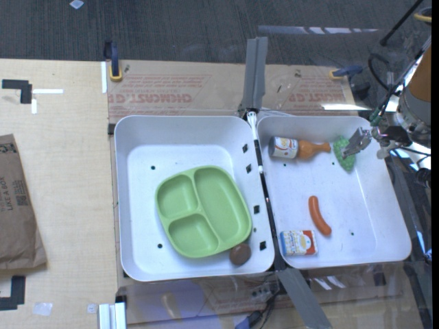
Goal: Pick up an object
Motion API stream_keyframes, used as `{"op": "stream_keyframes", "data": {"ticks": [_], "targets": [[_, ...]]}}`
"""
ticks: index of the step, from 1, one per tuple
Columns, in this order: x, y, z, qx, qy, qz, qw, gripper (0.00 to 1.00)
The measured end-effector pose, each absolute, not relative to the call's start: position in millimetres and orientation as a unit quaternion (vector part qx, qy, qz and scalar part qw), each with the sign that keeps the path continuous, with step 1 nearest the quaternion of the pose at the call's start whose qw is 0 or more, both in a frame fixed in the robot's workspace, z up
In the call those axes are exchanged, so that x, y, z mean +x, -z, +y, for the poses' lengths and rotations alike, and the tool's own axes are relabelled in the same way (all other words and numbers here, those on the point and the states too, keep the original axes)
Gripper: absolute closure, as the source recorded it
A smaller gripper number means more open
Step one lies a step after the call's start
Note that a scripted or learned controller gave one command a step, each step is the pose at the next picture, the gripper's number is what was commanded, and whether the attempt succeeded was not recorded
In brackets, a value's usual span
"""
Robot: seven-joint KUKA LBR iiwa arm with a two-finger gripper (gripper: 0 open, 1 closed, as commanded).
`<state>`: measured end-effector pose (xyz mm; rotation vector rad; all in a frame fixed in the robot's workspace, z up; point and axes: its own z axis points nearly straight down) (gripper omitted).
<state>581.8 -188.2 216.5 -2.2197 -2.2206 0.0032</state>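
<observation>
You see the gripper point(356, 144) at the right bin's point(357, 249) far right corner, fingers pinching the green toy point(343, 153).

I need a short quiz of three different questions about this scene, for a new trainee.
1. True or false: the green three-compartment plastic plate lies in the right white bin.
2. Which thing is nearest the gripper? A) orange sausage B) crumpled green item C) brown round object
3. Fill in: the small white carton lies at the ____ edge of the right white bin.

Key: 1 false, it lies in the left white bin; 2 B; 3 near.
</observation>
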Motion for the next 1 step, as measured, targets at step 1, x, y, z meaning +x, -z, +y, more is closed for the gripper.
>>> {"op": "stream_keyframes", "data": {"ticks": [1], "targets": [[611.4,-262.0,-126.1,-0.689,-0.0007,-0.725,0.000,0.00]]}}
